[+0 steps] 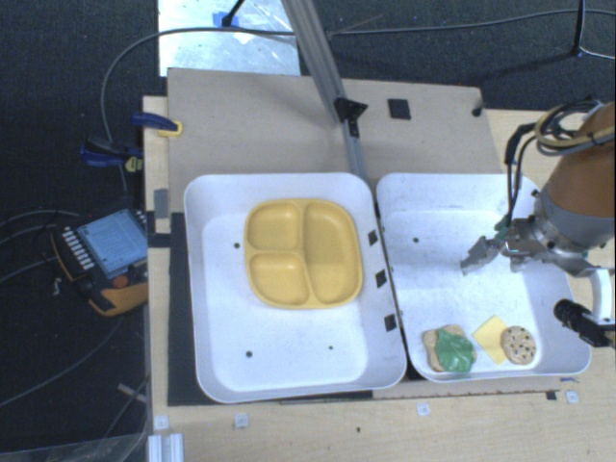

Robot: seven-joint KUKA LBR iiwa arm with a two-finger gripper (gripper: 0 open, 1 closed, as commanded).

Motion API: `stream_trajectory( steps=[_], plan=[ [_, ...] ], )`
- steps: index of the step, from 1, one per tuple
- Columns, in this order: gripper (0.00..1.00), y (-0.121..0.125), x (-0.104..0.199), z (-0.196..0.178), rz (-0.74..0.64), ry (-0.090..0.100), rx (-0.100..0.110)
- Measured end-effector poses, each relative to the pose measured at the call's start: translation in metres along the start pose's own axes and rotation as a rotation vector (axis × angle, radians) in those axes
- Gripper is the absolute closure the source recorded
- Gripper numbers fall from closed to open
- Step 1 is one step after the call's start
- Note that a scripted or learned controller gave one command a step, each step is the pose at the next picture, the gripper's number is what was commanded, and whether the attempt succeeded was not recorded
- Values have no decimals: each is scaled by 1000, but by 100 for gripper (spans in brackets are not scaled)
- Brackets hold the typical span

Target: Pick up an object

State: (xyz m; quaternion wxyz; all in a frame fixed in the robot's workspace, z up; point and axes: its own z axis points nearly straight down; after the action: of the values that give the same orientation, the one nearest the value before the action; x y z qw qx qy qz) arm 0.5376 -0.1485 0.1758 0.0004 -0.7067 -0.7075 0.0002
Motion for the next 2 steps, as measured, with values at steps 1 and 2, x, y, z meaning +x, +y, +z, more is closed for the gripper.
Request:
stream_trajectory(
  steps=[1,2],
  plan=[
    [0,3,10,49,-1,1,2],
    [100,4,9,35,1,-1,-4]
  ],
)
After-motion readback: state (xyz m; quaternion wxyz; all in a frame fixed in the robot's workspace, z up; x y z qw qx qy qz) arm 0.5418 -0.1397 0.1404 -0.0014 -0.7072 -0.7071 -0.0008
